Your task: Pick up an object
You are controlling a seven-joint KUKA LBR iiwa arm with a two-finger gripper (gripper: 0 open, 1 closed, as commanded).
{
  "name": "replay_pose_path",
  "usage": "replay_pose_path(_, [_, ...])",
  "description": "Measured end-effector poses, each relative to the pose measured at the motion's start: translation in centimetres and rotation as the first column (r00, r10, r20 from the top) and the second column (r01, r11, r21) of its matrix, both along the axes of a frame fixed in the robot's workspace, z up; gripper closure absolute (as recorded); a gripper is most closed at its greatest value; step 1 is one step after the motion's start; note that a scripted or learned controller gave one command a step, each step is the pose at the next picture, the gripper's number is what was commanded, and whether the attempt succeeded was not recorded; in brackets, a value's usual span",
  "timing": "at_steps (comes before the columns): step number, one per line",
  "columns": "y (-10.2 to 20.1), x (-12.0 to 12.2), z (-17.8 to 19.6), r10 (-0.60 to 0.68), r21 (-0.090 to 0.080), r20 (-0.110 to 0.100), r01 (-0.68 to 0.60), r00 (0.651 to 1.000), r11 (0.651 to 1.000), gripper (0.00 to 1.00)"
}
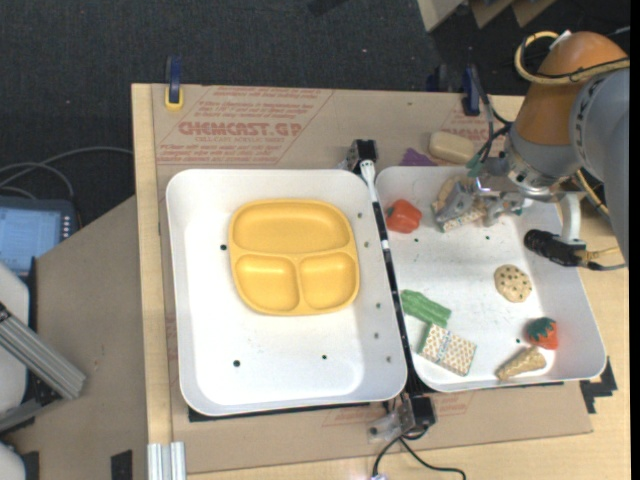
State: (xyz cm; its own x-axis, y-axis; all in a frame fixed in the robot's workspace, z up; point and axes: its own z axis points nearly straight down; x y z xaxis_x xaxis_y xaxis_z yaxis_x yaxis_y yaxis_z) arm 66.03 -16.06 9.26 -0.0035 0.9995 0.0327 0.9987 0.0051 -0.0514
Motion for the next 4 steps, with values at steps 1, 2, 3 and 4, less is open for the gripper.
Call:
replay_pose_path(1, [5.3, -4.3, 0.1, -0.003, -0.039, 0.071, 0.005, 0.997, 0.999, 1.0])
replay_pose_path(2, [6.3, 0.7, 6.5, 0.0, -0.033, 0.048, 0.002, 0.999, 0.999, 1.0])
replay_pose_path(3, [1.9, -6.9, 6.8, -0.01, -0.034, 0.046, 0.011, 0.999, 0.999, 1.0])
replay_pose_path(4, [2.3, -6.6, 6.7, -0.004, -0.032, 0.05, 0.006, 0.999, 0.999, 0.0])
